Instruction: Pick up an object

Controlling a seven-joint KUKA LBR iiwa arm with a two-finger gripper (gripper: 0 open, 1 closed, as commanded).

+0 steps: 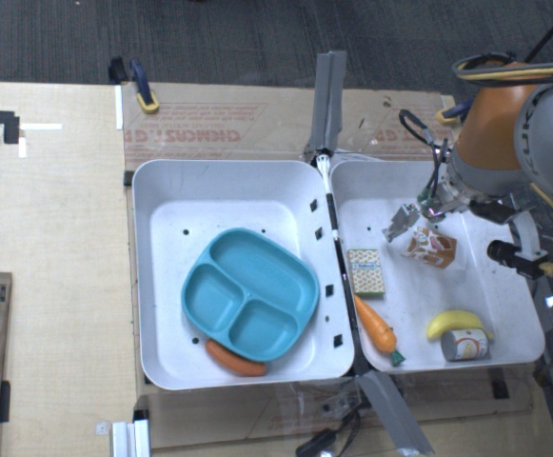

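camera view — left bin (152, 255) holds blue tray (249, 293); right bin (504, 350) — carrot (375, 324), banana (453, 322).

Two bins sat side by side on the desk (57, 284). In the left bin (152, 255) a divided tray (249, 293) lay over a sausage (236, 360) at the near wall. In the right bin (504, 303), a sponge (365, 273) lay by the left wall, a carrot (377, 327) just nearer, a banana (454, 322) touching a can (464, 345) near-right, and a wrapped packet (432, 248) farther back.

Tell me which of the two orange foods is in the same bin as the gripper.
The carrot, lying by the right bin's left wall with its green end toward the front. The sausage lies in the left bin, under the blue plate's edge.
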